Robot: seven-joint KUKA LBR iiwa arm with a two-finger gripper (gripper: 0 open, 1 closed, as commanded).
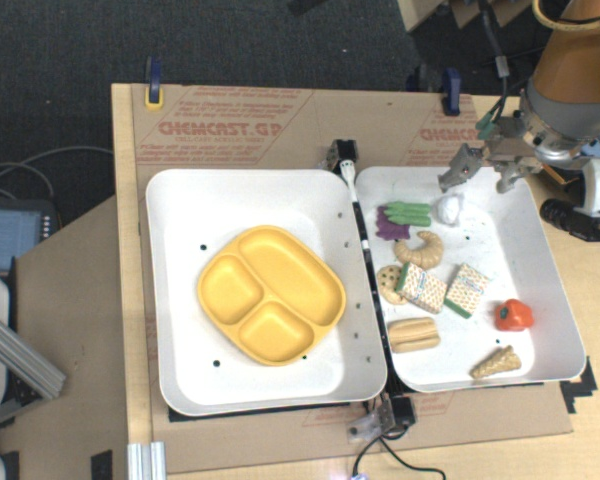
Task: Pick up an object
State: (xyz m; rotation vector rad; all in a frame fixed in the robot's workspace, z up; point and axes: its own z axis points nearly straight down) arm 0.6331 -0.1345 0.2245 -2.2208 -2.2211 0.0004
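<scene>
My gripper (483,176) hangs over the far edge of the right bin (545,268), its two fingers spread open with nothing between them. Just below its left finger lies a small white lump (448,208). Beside that are a green piece (408,212) and a purple piece (389,226). Nearer the middle lie a croissant (423,250), a cookie (389,283) and two wrapped sandwich squares (422,288) (466,290). A red pepper (513,314), a bread roll (413,334) and a tan wedge (496,362) sit toward the front.
The left bin (180,228) holds a yellow divided plate (270,293). A black clip (344,153) sits at the far end of the seam between the bins. Blue clamps (154,82) (452,93) grip the board's back edge.
</scene>
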